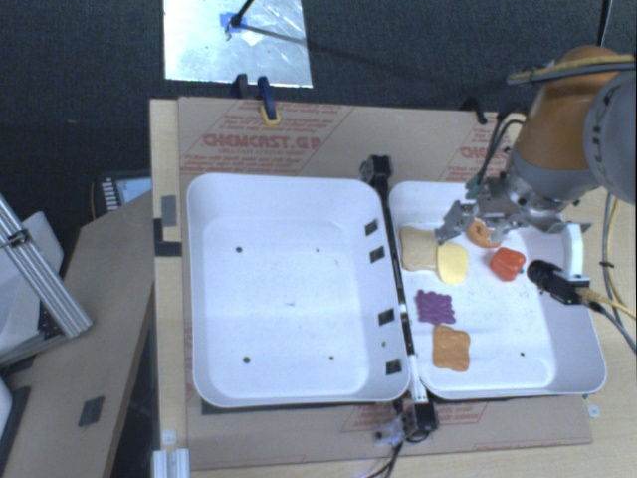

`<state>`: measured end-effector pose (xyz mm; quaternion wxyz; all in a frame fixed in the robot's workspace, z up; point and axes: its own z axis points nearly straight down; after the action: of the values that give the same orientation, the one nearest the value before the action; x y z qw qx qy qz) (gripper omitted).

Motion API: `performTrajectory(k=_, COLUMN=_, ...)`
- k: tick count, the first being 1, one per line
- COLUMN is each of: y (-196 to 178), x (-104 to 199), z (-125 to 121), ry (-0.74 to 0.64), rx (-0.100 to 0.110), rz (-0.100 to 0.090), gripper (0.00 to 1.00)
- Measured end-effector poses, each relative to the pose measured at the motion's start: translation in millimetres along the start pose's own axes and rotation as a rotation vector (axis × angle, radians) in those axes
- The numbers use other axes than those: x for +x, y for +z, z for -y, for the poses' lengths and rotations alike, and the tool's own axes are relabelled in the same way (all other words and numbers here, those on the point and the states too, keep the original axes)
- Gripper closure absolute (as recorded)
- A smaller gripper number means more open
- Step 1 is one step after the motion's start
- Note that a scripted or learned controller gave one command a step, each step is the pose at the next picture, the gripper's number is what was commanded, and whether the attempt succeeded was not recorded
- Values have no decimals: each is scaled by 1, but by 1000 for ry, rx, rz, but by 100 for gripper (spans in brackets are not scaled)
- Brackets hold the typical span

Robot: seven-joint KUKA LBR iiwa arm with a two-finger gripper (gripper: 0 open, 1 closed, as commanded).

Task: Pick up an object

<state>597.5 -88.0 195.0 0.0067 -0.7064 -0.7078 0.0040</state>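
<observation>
Nearby: gripper | orange ring | yellow piece | red piece

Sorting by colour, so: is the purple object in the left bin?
No, the purple object lies in the right bin, between the yellow piece and the orange piece.

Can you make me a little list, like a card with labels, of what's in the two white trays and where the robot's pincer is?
left bin: bare white floor with a few small dark dots
right bin: holds the toys
yellow piece: beside a cream piece, near the divider
orange ring: right under the pincer
red piece: right of the yellow piece
purple piece: middle, near the divider
orange piece: nearest the front
pincer: low over the right bin's back part, above the orange ring
holding something: cannot tell
</observation>
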Motion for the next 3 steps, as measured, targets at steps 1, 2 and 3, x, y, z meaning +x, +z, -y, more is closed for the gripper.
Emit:
performTrajectory(k=1, y=14, x=15, z=96, ry=2, rx=-9, rz=2, gripper=0)
performTrajectory(k=2, y=-27, x=38, z=110, ry=-4, rx=-20, rz=3, gripper=0)
performTrajectory(k=3, y=14, x=83, z=111, ry=-6, rx=-11, rz=1, gripper=0)
